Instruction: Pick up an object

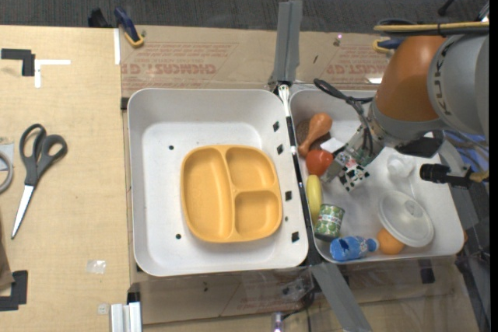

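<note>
Scissors (35, 163) with grey handles lie on the wooden counter (70, 245) at the far left, well apart from both bins. Next to the right comes the left bin (148, 190), and inside it rests a yellow plate (232, 192) with three compartments, flat on the bottom. Further right stands the right bin (447, 241), which carries several small things. Along its left wall I see an orange-brown drumstick-shaped toy (314, 128), under it a red tomato-like ball (318, 161), then a yellow banana-like piece (313, 194), and a small green can (329, 220) lying on its side. Near the front wall lies a blue toy (348, 248), and just beside it an orange ball (391, 242), which touches a clear round lid (405, 220). The arm comes from the right, and its end effector (352, 169) is low inside the right bin, just beside the red ball. If its fingers are wide or narrow, I cannot tell, and I cannot see any object between them.
</note>
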Controlling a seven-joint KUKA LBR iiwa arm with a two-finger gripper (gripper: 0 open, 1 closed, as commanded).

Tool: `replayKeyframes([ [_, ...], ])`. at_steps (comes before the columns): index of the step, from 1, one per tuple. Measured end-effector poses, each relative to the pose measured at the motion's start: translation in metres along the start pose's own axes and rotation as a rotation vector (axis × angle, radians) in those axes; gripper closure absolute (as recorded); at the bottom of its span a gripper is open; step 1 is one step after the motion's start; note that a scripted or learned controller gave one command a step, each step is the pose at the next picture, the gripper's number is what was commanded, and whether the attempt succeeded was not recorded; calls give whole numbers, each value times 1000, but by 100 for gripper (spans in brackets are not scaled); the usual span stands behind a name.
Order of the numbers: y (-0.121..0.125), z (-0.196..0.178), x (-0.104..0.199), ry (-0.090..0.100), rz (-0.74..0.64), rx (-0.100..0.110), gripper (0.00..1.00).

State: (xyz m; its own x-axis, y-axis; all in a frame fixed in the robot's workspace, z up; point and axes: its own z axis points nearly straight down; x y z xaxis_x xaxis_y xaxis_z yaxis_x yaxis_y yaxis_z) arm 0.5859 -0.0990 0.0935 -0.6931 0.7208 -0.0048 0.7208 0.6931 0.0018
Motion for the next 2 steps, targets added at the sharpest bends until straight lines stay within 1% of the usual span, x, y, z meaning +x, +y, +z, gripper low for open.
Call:
replayKeyframes([
  [1,1,-11,-2,-6,-2,-1,100],
  [2,89,-145,9,1,53,1,100],
])
